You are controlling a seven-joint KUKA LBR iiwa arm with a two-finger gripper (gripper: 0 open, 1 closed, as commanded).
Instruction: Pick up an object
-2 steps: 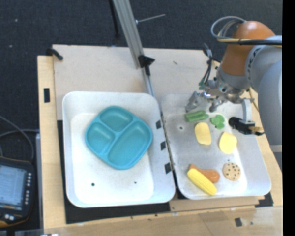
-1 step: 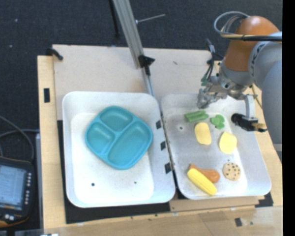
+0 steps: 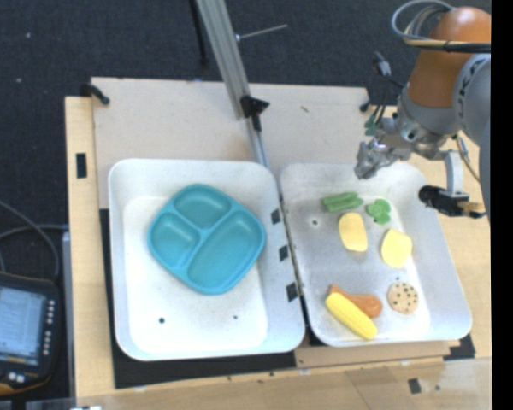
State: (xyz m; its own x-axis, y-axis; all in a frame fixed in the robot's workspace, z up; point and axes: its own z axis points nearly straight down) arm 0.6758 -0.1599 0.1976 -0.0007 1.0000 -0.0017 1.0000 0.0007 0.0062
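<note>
My gripper [image 3: 369, 162] hangs over the far edge of the right bin [image 3: 436, 229], with nothing visible between its fingers. Below it in that bin lie a green bean pod [image 3: 340, 201] and a small green piece [image 3: 378, 210]. Nearer the middle are two pale yellow pieces [image 3: 353, 231] [image 3: 396, 248]. Toward the front sit a round cookie [image 3: 402, 297], an orange carrot-like piece [image 3: 363, 302] and a yellow corn cob [image 3: 351, 315]. The gripper stands apart from all of them, closest to the bean pod.
The left bin [image 3: 128, 229] holds a blue divided plate [image 3: 207, 237]. A slanted metal post [image 3: 227, 54] rises from the bench behind the bins. The grey arm with its orange band [image 3: 445, 58] comes in from the upper right.
</note>
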